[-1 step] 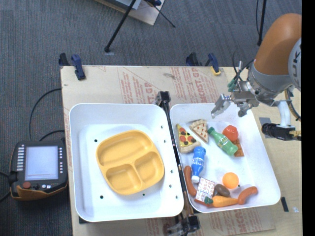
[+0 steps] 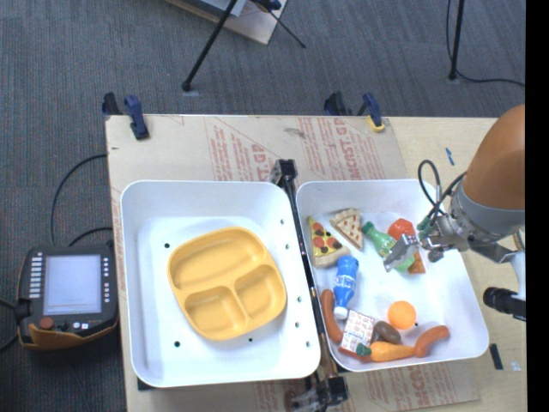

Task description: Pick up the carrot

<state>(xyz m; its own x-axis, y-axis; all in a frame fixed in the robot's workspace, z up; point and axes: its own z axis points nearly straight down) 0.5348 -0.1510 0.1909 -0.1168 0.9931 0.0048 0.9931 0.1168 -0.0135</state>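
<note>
The carrot (image 2: 391, 352) is orange with a green top and lies flat along the front wall of the right bin (image 2: 463, 303), its tip pointing right. It rests between a small printed carton (image 2: 356, 329) and a reddish sausage (image 2: 431, 339). My gripper (image 2: 401, 253) hangs over the middle right of that bin, well behind the carrot, beside a red toy vegetable (image 2: 401, 228) and an orange piece (image 2: 417, 266). Nothing shows in its grasp.
The right bin also holds a pizza slice (image 2: 324, 241), a sandwich wedge (image 2: 349, 226), a green bottle (image 2: 375, 235), a blue bottle (image 2: 345, 283), an orange ball (image 2: 401, 314) and another sausage (image 2: 328, 314). A yellow divided plate (image 2: 226, 281) lies in the left bin (image 2: 141, 230).
</note>
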